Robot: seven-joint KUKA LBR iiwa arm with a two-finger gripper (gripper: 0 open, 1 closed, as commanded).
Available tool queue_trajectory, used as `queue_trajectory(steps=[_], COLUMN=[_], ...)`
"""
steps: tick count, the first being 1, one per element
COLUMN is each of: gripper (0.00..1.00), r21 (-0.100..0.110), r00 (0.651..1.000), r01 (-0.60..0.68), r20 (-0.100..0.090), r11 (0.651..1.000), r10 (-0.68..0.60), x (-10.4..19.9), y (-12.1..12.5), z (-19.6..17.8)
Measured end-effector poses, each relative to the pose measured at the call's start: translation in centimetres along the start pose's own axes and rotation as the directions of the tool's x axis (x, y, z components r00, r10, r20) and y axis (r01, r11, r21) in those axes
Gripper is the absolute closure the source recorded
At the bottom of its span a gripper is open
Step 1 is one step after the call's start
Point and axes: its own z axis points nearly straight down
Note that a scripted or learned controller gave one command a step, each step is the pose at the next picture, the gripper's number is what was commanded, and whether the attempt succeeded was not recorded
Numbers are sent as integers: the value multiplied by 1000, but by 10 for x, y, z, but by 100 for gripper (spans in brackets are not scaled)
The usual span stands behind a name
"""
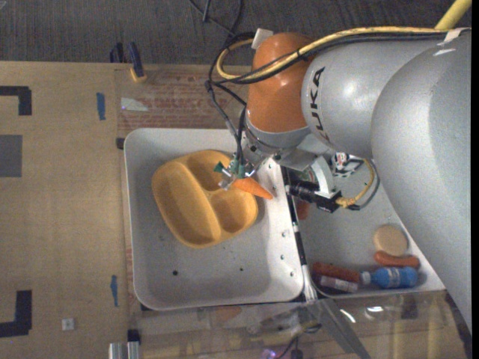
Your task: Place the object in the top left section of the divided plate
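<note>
A yellow divided plate (196, 198) lies in the left white bin (150, 275), toward its upper middle. My gripper (243, 174) hangs over the plate's right rim, under the orange wrist band. Its fingers are shut on a small orange toy carrot (254, 188), whose green leafy end (227, 169) points left over the plate. The carrot's pointed tip sticks out to the right, above the plate's edge and close to the wall between the bins. The wrist hides much of the fingers.
The right bin (352, 230) holds a tan round disc (391, 239), an orange sausage-like piece (398, 260), a blue bottle (389, 277) and a red stick (335, 271). The arm's grey body covers the upper right. A blue clamp (135, 58) sits on the bench's far edge.
</note>
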Motion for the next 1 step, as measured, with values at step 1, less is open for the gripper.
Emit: queue_trajectory(steps=[1], gripper=[0], r21=[-1], r00=[1000], r01=[-1], r20=[0], r11=[1000], r10=[1], x=[0], y=[0], z=[0])
